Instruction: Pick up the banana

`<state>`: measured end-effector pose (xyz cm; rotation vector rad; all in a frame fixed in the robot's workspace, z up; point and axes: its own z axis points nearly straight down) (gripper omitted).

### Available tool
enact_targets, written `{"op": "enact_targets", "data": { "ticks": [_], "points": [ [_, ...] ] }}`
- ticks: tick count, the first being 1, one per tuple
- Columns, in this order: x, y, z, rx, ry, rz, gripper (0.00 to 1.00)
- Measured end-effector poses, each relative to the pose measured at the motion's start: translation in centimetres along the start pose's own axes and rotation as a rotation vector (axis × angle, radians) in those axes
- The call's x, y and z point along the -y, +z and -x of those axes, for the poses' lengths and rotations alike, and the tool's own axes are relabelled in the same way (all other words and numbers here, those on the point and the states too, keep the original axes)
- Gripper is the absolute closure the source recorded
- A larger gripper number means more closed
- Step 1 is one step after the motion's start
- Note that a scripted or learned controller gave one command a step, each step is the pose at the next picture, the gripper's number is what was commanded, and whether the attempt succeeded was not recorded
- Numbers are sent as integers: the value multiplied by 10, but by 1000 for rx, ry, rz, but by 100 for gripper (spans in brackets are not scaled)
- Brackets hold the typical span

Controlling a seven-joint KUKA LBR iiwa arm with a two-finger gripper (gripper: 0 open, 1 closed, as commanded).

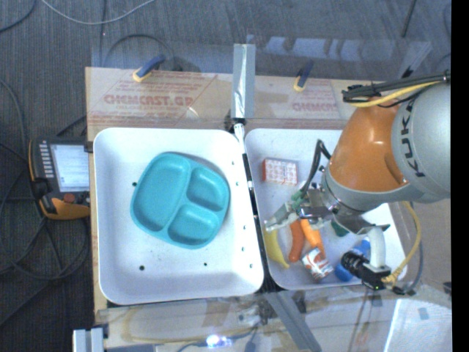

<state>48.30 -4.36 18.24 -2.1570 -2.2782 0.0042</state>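
The yellow banana lies curved along the left wall of the right bin, near its front. My gripper hangs low in that bin, just above and slightly right of the banana's upper end. From above, the grey and orange arm covers much of the gripper. Nothing shows as held in it.
An orange carrot lies right beside the banana, with a small can at its lower end. A pink box sits at the bin's back, and a blue bottle sits front right. The left bin holds a teal divided plate.
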Motion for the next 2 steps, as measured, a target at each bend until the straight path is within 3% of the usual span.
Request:
{"op": "enact_targets", "data": {
  "ticks": [1, 2],
  "points": [
    [-47, 0, -41, 1, -54, 1, 0],
    [-65, 0, -128, 1, -415, 1, 0]
  ]
}}
